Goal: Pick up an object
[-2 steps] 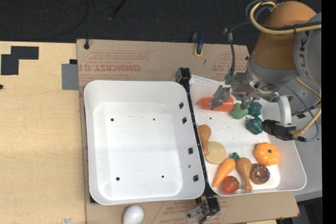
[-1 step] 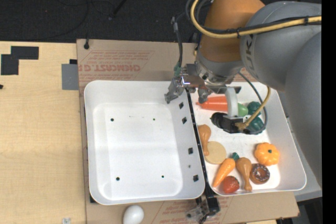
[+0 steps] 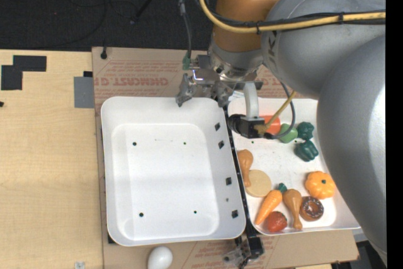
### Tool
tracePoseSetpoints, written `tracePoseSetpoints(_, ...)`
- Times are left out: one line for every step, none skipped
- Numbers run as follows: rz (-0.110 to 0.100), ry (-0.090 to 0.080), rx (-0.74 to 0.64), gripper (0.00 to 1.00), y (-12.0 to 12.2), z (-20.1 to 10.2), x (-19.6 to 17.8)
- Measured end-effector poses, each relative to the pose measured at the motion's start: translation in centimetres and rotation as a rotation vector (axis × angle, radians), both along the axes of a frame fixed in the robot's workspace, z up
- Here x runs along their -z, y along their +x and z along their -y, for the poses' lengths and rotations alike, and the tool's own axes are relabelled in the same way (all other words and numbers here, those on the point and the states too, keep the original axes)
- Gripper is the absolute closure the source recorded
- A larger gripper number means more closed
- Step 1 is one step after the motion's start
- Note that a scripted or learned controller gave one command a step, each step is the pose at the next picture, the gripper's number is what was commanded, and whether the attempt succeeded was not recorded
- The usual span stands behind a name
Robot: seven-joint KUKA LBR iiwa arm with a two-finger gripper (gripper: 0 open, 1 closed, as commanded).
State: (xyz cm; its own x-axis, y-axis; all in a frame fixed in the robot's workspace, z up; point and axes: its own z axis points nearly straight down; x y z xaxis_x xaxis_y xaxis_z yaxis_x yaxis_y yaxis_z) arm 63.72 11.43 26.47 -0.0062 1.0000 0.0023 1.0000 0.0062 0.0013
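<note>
My gripper (image 3: 203, 92) hangs over the far rim of the left bin (image 3: 119, 135), near the divide between the two bins. Nothing shows in its grasp. The right bin (image 3: 286, 164) holds several toy foods: an orange pumpkin (image 3: 320, 184), a carrot (image 3: 269, 201), a red tomato (image 3: 275, 222), a chocolate donut (image 3: 311, 208), two drumsticks (image 3: 293, 201) (image 3: 244, 160), a round biscuit (image 3: 258, 183), green pepper pieces (image 3: 306, 149) and a red-orange piece (image 3: 272, 123). All of them lie in front of and to the right of the gripper.
A white egg (image 3: 160, 257) lies on the cardboard outside the bins, in front of the left bin. The big grey arm (image 3: 340, 72) covers the right side of the bench and part of the right bin. Pale wood table (image 3: 44, 154) spreads to the left.
</note>
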Motion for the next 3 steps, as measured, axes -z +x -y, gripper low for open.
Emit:
tracePoseSetpoints(-0.007,-0.003,0.002,1.00,-0.1,0.3,-0.8)
tracePoseSetpoints(0.015,0.002,0.000,1.00,0.8,-4.2,-18.2)
tracePoseSetpoints(0.006,-0.001,0.001,1.00,-0.5,-3.5,-28.0)
